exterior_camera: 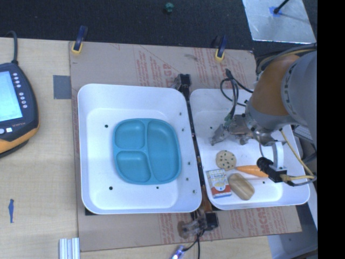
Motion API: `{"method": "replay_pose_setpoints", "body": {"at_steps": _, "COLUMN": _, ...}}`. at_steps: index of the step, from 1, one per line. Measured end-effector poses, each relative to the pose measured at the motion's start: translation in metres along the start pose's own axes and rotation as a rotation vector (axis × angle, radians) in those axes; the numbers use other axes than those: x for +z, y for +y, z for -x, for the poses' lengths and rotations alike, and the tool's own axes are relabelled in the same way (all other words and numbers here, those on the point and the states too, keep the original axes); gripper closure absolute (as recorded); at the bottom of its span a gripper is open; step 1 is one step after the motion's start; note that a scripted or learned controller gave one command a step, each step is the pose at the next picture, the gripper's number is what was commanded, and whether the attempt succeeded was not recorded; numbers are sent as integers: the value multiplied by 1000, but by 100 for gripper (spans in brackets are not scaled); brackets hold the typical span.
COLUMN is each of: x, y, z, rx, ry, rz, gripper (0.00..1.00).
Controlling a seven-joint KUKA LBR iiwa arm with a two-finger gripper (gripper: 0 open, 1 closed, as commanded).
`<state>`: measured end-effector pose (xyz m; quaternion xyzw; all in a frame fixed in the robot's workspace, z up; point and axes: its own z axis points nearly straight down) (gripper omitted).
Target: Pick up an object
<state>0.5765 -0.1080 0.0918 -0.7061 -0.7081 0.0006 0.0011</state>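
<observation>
The right bin (294,199) holds several items. A round chocolate-chip cookie (225,159) lies near its middle, and an orange carrot (249,170) lies just to the cookie's right. A small white and red box (218,183) and a tan bread-like lump (241,187) sit at the front. My gripper (230,140) hangs over the bin just behind the cookie. Its two grey fingers are spread open, with nothing between them. The grey arm with its orange band (272,88) covers the bin's back right part.
The left bin (89,144) carries a blue divided plate (146,150). A teach pendant (13,109) lies on the bench at far left. Clamps (79,39) hold the cardboard at the back. Cables (288,161) trail over the right bin's right side.
</observation>
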Motion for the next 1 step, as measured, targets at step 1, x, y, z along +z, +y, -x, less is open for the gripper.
{"method": "replay_pose_setpoints", "body": {"at_steps": 1, "x": 0, "y": -63, "z": -13, "rx": -3, "ry": -1, "rz": -2, "gripper": 0}}
